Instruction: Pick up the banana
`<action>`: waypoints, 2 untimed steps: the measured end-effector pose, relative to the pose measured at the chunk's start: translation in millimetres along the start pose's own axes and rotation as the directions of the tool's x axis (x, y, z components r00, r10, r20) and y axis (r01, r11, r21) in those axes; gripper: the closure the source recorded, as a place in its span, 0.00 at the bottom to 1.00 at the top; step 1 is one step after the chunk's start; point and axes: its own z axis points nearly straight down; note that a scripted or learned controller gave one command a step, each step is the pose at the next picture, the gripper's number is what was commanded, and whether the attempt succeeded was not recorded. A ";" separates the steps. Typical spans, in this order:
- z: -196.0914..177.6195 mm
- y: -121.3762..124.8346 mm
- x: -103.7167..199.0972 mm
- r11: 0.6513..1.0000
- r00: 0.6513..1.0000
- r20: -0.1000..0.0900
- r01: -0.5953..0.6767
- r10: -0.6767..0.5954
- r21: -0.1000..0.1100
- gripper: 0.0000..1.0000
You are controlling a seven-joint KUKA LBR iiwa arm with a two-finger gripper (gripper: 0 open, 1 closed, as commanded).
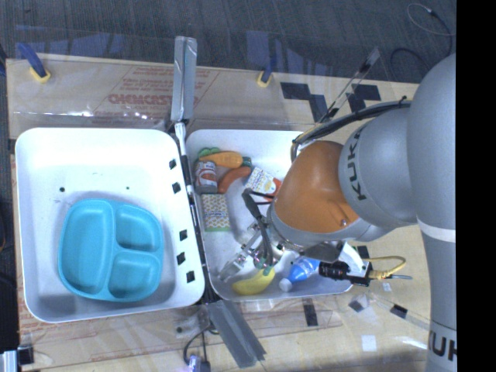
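Note:
The yellow banana [253, 284] lies against the front wall of the right bin [203, 231], near its front left corner. My gripper [249, 266] hangs directly over it, reaching down from the orange-banded wrist [310, 192]. Its metal fingers [235, 267] stand open, spread just above the banana's upper edge, with nothing between them. The arm's bulk hides the right half of this bin.
A blue-and-white bottle [298, 270] lies right beside the banana. At the bin's back sit a carrot [225, 160], a small can [206, 175], a yellow packet [261, 180] and a flat green card [215, 211]. The left bin [46, 161] holds a blue divided plate [112, 248].

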 end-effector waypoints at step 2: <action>-0.1 -11.5 -9.6 0.980 0.980 0.002 -0.199 0.199 -0.001 0.00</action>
